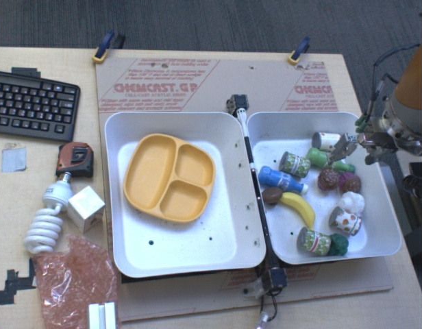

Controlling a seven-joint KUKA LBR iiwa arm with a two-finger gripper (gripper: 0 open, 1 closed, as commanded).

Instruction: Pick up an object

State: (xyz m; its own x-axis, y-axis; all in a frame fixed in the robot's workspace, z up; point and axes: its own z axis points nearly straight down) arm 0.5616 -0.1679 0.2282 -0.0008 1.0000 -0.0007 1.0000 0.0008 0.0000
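Note:
The right bin holds several small objects: a blue bottle, a yellow banana, a green can, a white and green can, a dark red ball, a magenta piece, a white figurine and a printed can. My gripper hangs over the bin's upper right part, just above the red ball and the magenta piece. Its fingers stand open with nothing between them.
The left bin carries a yellow divided plate. On the bench to the left lie a keyboard, a tape measure, a spiral bulb, a white cube and a pink bag.

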